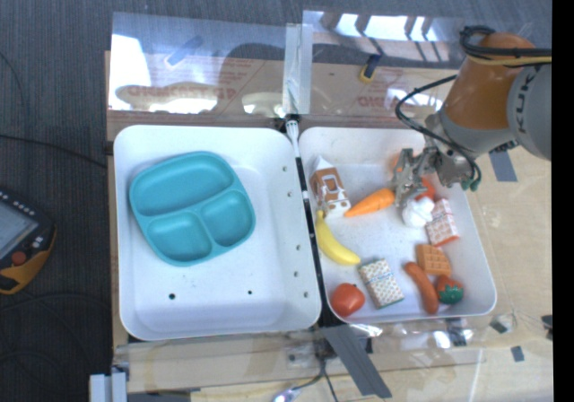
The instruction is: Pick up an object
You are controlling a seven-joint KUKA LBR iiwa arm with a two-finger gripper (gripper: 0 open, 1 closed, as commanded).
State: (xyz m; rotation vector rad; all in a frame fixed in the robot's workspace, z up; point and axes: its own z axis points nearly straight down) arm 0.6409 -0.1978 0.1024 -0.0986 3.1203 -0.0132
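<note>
My gripper (pixel 413 179) hangs low over the upper right part of the right bin (pixel 480 252). It is just right of an orange carrot (pixel 371 203) and just above a small white object (pixel 417 212). A reddish-orange piece peeks out beside the gripper, too hidden to name. Further objects in this bin are a small milk carton (pixel 328 191), a yellow banana (pixel 334 246), a red tomato (pixel 348 299), a checkered packet (pixel 382 283), a waffle (pixel 433 258), a sausage (pixel 421 287) and a pink-white wafer (pixel 442 229).
The left bin (pixel 269 292) holds a teal divided plate (pixel 190 207). A red and green piece (pixel 451 291) lies in the right bin's lower right corner. The arm's orange band (pixel 484 91) rises over the bin's far right rim. A clear wall stands behind both bins.
</note>
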